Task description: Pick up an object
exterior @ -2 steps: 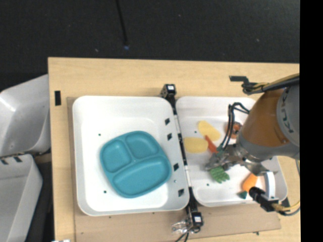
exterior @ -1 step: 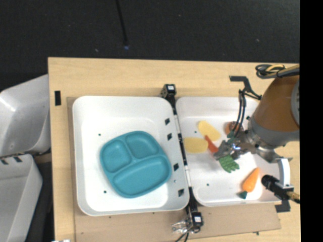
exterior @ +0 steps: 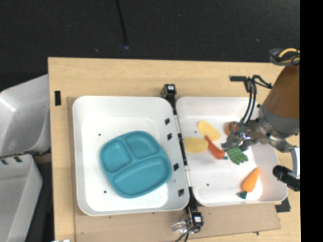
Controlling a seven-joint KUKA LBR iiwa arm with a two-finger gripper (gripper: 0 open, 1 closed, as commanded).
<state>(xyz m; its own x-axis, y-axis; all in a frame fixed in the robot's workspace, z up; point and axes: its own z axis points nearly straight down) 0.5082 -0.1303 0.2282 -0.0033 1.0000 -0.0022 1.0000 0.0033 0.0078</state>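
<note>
The right bin [exterior: 267,198] holds several toy foods. A pale yellow piece [exterior: 209,130] lies near its middle, with a second yellow piece [exterior: 195,145] to its left by the divider. A red-orange chili [exterior: 216,150] lies between them and a green leafy piece [exterior: 238,157]. An orange carrot [exterior: 250,180] with a green end rests near the front right. My gripper [exterior: 236,137] is low over the bin, just above the green piece and right beside the chili's right end. The grey and orange arm hides the bin's far right side.
The left bin [exterior: 86,185] holds a blue divided plate [exterior: 135,163] at its middle. A clip [exterior: 168,90] sits at the back end of the ridge between the bins and another [exterior: 193,219] at the front. Cables [exterior: 248,84] run behind the arm.
</note>
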